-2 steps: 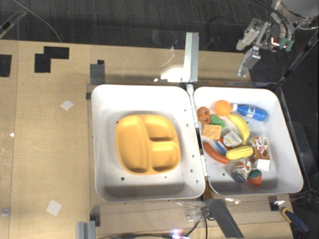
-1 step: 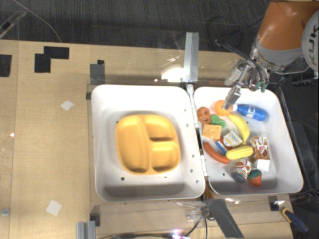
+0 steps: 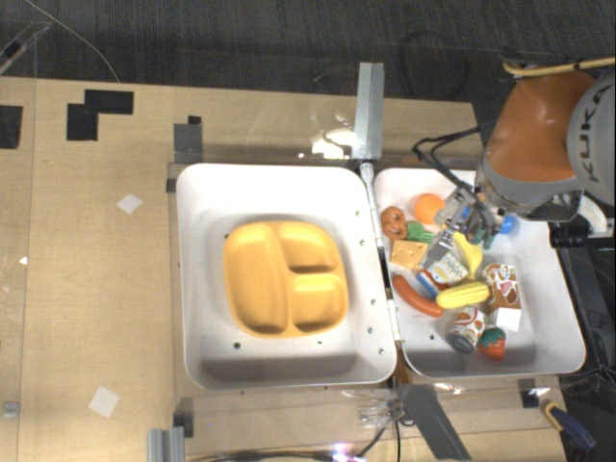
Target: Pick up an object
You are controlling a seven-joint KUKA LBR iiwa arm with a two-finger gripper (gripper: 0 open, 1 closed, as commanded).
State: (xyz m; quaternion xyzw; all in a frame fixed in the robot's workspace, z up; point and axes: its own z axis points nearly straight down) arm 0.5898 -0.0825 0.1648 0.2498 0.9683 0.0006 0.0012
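Note:
The right bin [image 3: 568, 345] holds several small toy foods in a pile. Among them are an orange ball [image 3: 428, 205], a brown round piece [image 3: 393, 221], a tan cracker square [image 3: 408, 254], a red sausage [image 3: 416, 296], a yellow banana [image 3: 462, 295], a small can [image 3: 465, 327] and a red berry [image 3: 493, 345]. My gripper [image 3: 446, 249] reaches in from the upper right and hangs low over the middle of the pile, just right of the cracker and above the banana. I see nothing clearly held in it.
The left bin [image 3: 202, 258] contains a yellow divided tray [image 3: 285, 277]. A metal post [image 3: 370, 109] stands behind the divider between the bins. A brown and white box [image 3: 502, 287] and a blue piece [image 3: 507, 225] lie near the arm's wrist [image 3: 534, 138].

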